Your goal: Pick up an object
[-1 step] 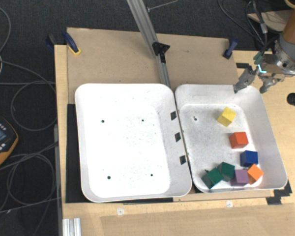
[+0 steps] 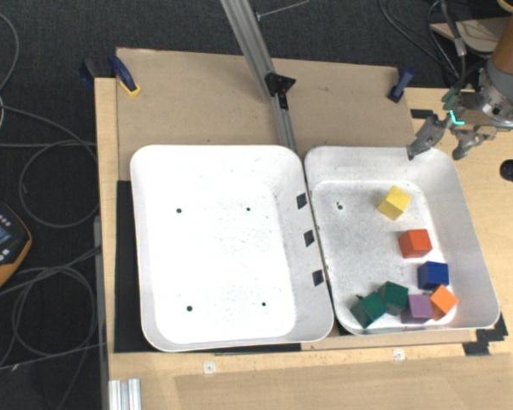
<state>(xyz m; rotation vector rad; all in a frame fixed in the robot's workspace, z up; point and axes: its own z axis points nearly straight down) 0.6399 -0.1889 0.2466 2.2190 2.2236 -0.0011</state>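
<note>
We see the two-finger gripper [image 2: 441,140] above the far rim of the right-hand shallow white bin [image 2: 359,165], jaws spread, holding nothing. The small yellow cube [image 2: 394,202] lies nearest inside that rim, our likeliest pick.

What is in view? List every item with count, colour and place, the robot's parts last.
bins: 2, white, side by side on the bench
yellow block: 1, right bin, far end
red block: 1, right bin, middle right
blue block: 1, right bin, near right
orange block: 1, right bin, near right corner
purple block: 1, beside the orange one
green blocks: 2, dark green, near edge
gripper: 1, grey, open, above the right bin's far corner
</note>
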